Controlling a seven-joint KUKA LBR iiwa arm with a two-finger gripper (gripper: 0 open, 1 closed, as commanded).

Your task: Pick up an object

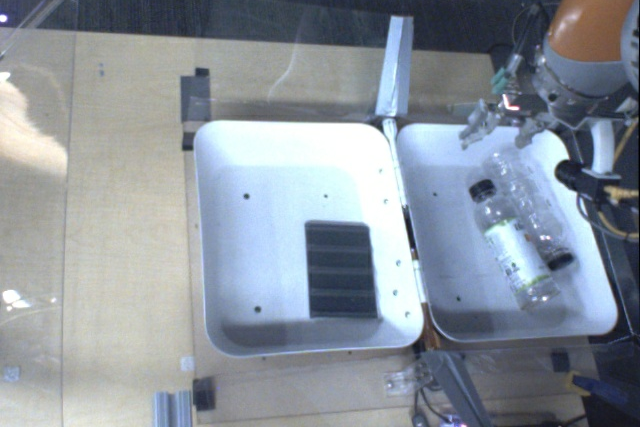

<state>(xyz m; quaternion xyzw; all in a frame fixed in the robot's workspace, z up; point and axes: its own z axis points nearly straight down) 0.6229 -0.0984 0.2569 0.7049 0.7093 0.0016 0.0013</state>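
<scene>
Here, arm: grey with an orange band, reaching in from the right above the far edge of the right bin (pixel 600 310).
Gripper (pixel 503 127): hovering over the right bin's far rim, fingers spread apart with nothing between them.
Bottles: two clear plastic bottles lying side by side in the right bin, one with a label (pixel 510 250) and black cap towards the gripper, the other (pixel 535 215) cap pointing away.
Left bin (pixel 230 215): holds a dark ribbed block (pixel 340 269) lying flat near its front.

Two clear bottles (pixel 515 235) crowding the right bin (pixel 440 215); open floor around the left bin's black ribbed block (pixel 341 269).
</scene>
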